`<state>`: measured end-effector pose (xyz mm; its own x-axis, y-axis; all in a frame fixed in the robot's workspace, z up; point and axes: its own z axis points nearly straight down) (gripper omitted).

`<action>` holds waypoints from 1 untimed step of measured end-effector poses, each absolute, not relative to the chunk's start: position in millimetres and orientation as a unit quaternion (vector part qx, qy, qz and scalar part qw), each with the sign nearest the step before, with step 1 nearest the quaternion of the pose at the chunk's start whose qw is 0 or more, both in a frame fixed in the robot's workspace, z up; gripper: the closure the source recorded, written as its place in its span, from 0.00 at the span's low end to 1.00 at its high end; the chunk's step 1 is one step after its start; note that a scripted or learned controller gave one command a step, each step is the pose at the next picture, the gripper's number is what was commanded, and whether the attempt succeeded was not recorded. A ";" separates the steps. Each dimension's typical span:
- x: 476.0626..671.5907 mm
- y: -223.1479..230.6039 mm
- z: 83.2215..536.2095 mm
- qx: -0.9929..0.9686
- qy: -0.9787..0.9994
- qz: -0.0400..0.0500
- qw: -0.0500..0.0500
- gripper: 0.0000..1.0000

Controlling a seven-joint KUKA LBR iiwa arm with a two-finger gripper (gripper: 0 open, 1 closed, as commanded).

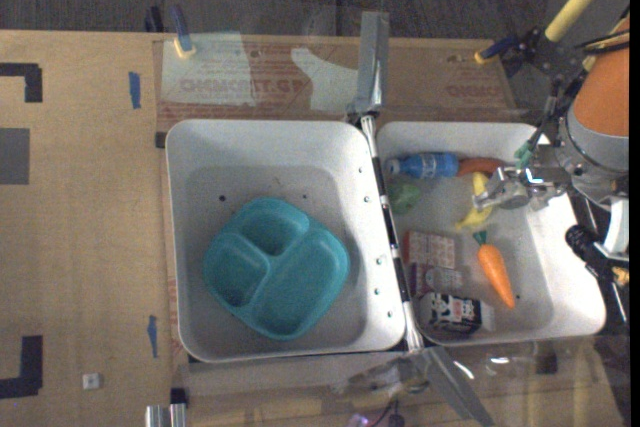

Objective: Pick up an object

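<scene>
My gripper (497,191) hangs over the upper middle of the right bin (575,300), reaching in from the right. A yellow banana-like toy (471,216) lies right under and beside its tip, partly hidden by it; whether they touch is unclear. An orange carrot (496,275) lies just below, pointing to the lower right. A blue bottle (425,164) lies along the bin's far wall with an orange object (480,166) beside it. A green object (403,196) sits at the left wall.
A red-and-white box (433,250) and a black-and-white carton (455,312) lie in the right bin's lower left. The left bin (200,155) holds a teal divided plate (277,266). A metal divider (385,215) separates the bins.
</scene>
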<state>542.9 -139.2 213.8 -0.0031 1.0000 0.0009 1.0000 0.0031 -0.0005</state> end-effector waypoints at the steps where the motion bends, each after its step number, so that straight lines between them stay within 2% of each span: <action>1: 587.5 -148.1 88.0 -0.750 -0.662 -0.003 -0.004 0.00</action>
<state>587.5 -148.1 88.0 0.1239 0.9923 -0.0008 0.9923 -0.1239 0.0088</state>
